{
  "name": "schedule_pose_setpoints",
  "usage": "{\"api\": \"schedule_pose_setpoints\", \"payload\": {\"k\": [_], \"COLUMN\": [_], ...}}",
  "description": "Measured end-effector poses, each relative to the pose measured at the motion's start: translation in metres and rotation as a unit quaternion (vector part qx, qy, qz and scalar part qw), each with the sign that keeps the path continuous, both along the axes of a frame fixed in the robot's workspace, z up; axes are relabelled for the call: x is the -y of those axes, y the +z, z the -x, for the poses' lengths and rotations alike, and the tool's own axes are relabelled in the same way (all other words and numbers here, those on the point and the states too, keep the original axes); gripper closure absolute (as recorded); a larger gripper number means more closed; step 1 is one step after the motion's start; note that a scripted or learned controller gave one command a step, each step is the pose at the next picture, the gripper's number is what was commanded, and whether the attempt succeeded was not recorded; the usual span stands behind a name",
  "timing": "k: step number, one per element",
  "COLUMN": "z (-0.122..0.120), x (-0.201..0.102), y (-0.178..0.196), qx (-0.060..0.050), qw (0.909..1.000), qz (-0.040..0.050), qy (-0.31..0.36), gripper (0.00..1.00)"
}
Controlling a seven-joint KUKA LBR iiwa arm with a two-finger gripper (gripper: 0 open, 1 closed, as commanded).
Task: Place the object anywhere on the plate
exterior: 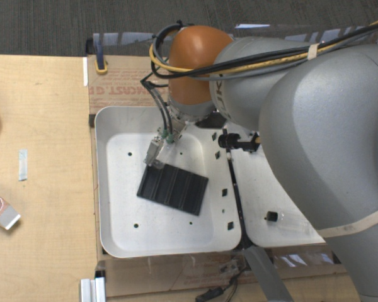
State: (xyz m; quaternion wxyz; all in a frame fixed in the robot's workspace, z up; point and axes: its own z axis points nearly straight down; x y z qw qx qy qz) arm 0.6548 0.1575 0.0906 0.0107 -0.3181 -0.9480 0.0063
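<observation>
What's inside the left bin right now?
The left bin holds a dark ribbed rectangular piece, lying flat and skewed near the middle. The tool sits at its upper-left corner. The arm covers part of the bin's far edge.

The black ribbed plate blocks the left bin's middle; bare floor rings it, widest at left.

I get 1 fixed camera, set above the bench and looking down at a slant. It sits close: the left bin shows whole, while the arm, entering from the right, hides much of the other.
</observation>
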Motion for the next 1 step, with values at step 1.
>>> {"api": "schedule_pose_setpoints", "payload": {"k": [1], "z": [0.0237], "x": [0.0246], "y": [0.0030], "qx": [0.014], "qw": [0.9837], "qz": [-0.0049], "qy": [0.179], "gripper": [1.00]}}
